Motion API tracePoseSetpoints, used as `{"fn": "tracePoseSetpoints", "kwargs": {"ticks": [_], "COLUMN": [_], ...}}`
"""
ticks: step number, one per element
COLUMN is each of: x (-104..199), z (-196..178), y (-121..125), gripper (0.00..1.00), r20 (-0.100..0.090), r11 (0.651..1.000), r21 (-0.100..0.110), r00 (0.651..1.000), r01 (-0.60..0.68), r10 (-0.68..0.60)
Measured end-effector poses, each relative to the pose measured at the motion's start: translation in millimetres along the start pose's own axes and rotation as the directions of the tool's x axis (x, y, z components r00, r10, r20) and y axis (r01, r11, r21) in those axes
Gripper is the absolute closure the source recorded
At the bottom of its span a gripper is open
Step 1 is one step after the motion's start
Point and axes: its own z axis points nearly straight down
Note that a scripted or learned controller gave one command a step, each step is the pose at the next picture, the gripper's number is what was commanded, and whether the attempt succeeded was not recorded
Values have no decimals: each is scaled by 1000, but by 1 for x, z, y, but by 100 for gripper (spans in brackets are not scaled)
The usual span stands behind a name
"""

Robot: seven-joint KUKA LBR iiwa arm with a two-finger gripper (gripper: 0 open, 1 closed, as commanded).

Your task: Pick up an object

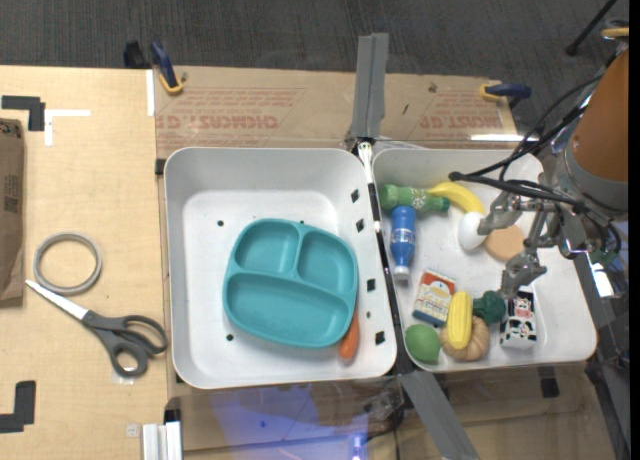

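My gripper (511, 244) hangs over the right bin (570, 353) near its right side, open. One finger (498, 216) is next to a white egg (470, 233), the other finger (521, 272) above a cow-print carton (519, 320). A tan round piece (503, 243) lies in the gap between them; whether they touch it I cannot tell. Also in this bin lie a banana (457, 196), a blue bottle (402, 236), a green bottle (408, 197), a small printed box (434, 298), a corn cob (459, 318), a green lime (423, 343) and a dark green toy (490, 305).
The left bin (190, 198) holds a teal divided plate (291, 283) with an orange carrot (348, 341) at its edge. Scissors (110, 330) and a tape roll (67, 261) lie on the wooden bench at left. Cables trail from the arm at right.
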Motion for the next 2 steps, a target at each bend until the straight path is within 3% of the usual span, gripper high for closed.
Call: {"fn": "tracePoseSetpoints", "kwargs": {"ticks": [1, 2], "x": [-36, -160], "z": [119, 176], "y": [-16, -22], "gripper": [0, 0], "r20": [-1, 2], "r11": [1000, 999], "r21": [0, 0], "r00": [1000, 999], "r01": [14, -38], "r10": [-14, 38]}}
